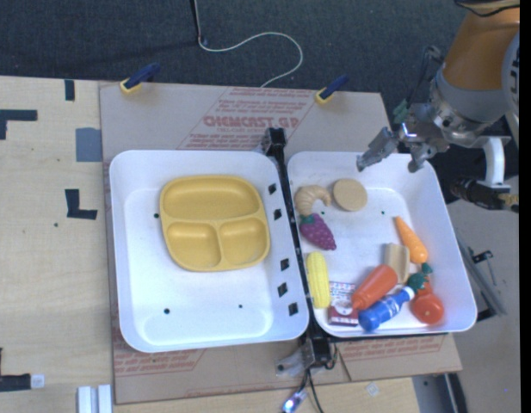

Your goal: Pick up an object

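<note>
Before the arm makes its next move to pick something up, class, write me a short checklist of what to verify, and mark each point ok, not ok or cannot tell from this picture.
1. Claw open, fingers spread: ok.
2. Claw carrying nothing between its fingers: ok.
3. Claw over the right bin, near its far rim: ok.
4. Nearest targets, round tan piece and croissant, lying uncovered: ok.
5. Claw lined up directly above one target: not ok, it sits off to the side.
6. Height of claw above the bin floor: cannot tell.
</note>
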{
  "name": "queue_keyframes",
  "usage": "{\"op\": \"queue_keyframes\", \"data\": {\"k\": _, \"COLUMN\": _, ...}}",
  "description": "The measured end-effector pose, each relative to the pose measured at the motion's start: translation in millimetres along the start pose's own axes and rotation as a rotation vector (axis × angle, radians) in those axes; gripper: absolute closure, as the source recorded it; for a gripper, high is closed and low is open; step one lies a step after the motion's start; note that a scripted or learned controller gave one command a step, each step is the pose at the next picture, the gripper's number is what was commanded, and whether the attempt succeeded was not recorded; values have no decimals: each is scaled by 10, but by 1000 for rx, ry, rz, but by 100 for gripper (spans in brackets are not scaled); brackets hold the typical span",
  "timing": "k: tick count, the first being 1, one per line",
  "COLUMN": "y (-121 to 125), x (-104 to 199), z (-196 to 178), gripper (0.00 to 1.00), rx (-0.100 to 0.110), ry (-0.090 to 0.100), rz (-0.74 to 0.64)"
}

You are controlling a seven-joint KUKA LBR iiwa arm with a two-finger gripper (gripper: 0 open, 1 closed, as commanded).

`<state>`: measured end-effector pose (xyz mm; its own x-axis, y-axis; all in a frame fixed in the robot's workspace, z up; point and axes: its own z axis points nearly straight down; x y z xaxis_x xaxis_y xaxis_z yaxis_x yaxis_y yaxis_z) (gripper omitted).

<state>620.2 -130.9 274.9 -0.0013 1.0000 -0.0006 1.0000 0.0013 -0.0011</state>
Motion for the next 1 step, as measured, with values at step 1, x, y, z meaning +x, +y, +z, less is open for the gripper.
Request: {"op": "queue_keyframes", "data": {"k": 1, "y": -636, "x": 607, "z": 971, "gripper": 0, "rx": 15, "ry": 5, "rz": -2}}
